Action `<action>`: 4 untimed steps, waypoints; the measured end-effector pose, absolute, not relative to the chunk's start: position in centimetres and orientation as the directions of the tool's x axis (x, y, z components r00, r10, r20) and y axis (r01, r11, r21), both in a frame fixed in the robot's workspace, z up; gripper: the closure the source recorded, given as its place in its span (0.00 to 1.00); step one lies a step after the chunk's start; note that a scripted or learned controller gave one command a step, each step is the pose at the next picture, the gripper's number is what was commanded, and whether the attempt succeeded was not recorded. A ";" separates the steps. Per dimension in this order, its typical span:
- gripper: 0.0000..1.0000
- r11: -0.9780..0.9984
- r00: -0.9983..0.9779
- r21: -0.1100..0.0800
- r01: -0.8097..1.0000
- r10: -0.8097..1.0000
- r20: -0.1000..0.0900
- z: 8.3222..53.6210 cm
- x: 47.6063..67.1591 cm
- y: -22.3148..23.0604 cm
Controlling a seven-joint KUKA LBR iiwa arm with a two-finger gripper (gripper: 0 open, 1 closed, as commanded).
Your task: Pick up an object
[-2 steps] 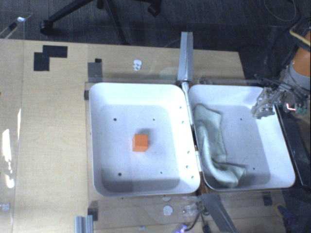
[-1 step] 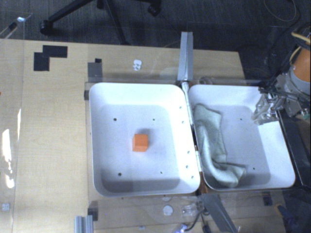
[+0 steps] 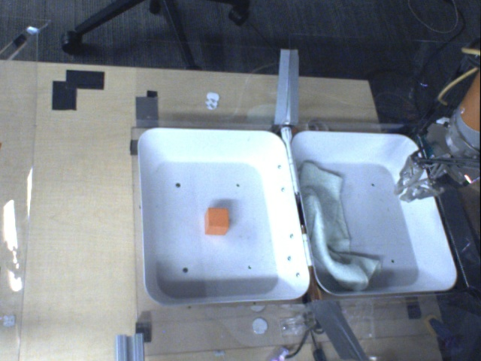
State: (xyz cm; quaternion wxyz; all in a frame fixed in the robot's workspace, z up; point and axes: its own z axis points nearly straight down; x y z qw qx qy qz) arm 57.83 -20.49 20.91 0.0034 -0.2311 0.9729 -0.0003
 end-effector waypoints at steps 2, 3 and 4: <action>1.00 0.614 -0.614 -0.002 -0.789 -0.789 -0.004 19.8 54.3 -20.5; 1.00 0.393 -0.393 -0.004 -0.920 -0.920 -0.004 21.0 53.6 -20.5; 1.00 0.162 -0.162 -0.004 -0.987 -0.987 -0.004 19.1 54.6 -20.4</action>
